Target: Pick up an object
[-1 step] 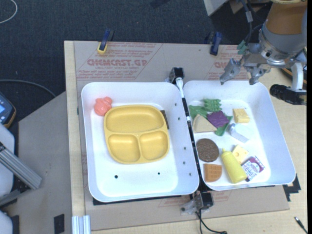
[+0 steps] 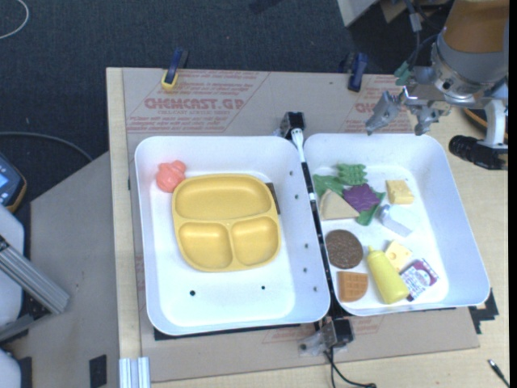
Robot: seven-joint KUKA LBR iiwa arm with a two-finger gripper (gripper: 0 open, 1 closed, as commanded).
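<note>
My gripper [image 2: 401, 120] hangs above the far rim of the right bin [image 2: 452, 184], its two fingers spread apart and open with nothing between them. Below it in that bin lie several toy foods: a green leafy piece [image 2: 343, 176], a purple bunch [image 2: 361, 196], a yellow cheese cube [image 2: 399, 191], a tan wedge [image 2: 336, 207], a brown round patty [image 2: 345, 249], an orange waffle [image 2: 352, 285], a yellow bottle [image 2: 385, 276] and a red-and-white packet [image 2: 419, 277].
The left bin [image 2: 153, 241] holds a yellow divided plate [image 2: 226, 221] and a pink-orange toy [image 2: 170, 175] at its far left corner. Blue clamps [image 2: 355, 71] sit on the cardboard behind the bins.
</note>
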